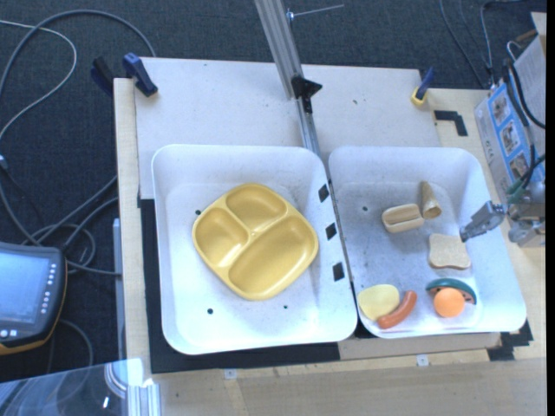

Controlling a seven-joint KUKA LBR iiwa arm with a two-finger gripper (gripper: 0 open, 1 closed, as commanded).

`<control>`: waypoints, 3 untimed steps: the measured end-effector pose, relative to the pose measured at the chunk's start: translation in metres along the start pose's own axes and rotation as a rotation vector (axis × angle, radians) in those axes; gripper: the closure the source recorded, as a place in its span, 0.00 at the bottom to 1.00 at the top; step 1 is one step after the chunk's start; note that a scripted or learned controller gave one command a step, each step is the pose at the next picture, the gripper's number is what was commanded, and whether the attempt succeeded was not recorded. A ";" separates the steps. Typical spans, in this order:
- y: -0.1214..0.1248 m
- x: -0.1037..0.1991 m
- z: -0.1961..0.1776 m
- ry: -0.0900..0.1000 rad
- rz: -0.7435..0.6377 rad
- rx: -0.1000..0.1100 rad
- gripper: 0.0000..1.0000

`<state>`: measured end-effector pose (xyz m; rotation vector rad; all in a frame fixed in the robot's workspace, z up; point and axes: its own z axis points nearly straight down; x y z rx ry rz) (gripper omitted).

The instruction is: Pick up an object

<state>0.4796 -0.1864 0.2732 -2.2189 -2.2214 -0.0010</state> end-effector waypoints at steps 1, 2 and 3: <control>0.000 0.000 0.000 0.000 0.000 0.000 0.00; 0.009 0.004 0.048 0.002 0.001 0.005 0.00; 0.002 0.010 0.108 0.002 0.001 0.007 0.00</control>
